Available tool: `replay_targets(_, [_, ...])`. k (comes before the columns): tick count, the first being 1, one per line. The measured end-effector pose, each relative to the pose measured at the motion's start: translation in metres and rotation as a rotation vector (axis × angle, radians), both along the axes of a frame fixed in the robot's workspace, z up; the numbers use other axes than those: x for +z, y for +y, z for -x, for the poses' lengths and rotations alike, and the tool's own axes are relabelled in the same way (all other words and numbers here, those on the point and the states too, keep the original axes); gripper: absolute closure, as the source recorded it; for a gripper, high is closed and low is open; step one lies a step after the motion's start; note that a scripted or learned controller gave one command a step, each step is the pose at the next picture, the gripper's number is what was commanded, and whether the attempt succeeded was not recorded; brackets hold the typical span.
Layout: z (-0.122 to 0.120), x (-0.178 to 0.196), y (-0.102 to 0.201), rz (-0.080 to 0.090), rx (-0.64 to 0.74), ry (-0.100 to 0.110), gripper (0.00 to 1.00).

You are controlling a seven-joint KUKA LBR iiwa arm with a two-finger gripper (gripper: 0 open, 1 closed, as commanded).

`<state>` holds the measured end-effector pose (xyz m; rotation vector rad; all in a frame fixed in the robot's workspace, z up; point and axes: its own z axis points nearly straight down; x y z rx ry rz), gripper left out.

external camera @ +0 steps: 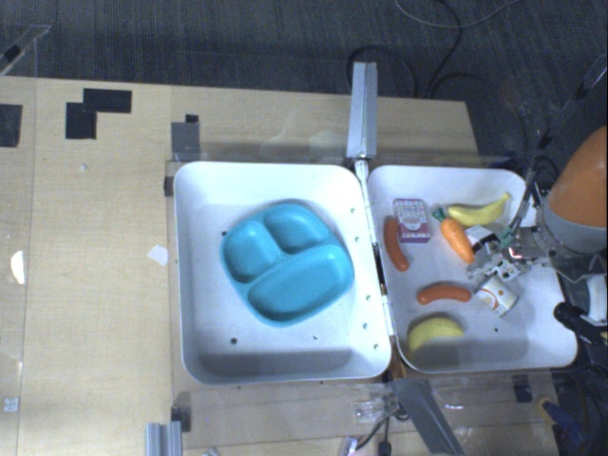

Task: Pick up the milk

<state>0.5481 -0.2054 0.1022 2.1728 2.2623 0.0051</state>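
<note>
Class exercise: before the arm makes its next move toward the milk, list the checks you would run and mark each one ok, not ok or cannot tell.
1. Milk carton located, right bin, near the divider: ok.
2. Carton top unobstructed: ok.
3. Gripper above the carton: not ok; it sits further right, by the carrot.
4. Space around carton: not ok; sausage lies close beside it.
5. Fingers ready to grasp: cannot tell.

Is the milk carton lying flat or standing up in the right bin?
Lying flat, I think: the milk carton shows its broad pink and white printed face to the overhead camera, near the right bin's back left corner, apart from the gripper.
</note>
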Motion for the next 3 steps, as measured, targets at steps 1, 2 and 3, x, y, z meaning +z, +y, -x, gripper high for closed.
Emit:
replay_targets(1, [-0.002, 0.012, 0.000, 0.001, 0.002, -0.006, 1.00])
replay_targets(2, [-0.004, 0.113, 0.065, -0.002, -0.151, -0.001, 1.00])
replay_targets(3, [0.060, 0.134, 0.088, -0.003, -0.324, 0.003, 1.00])
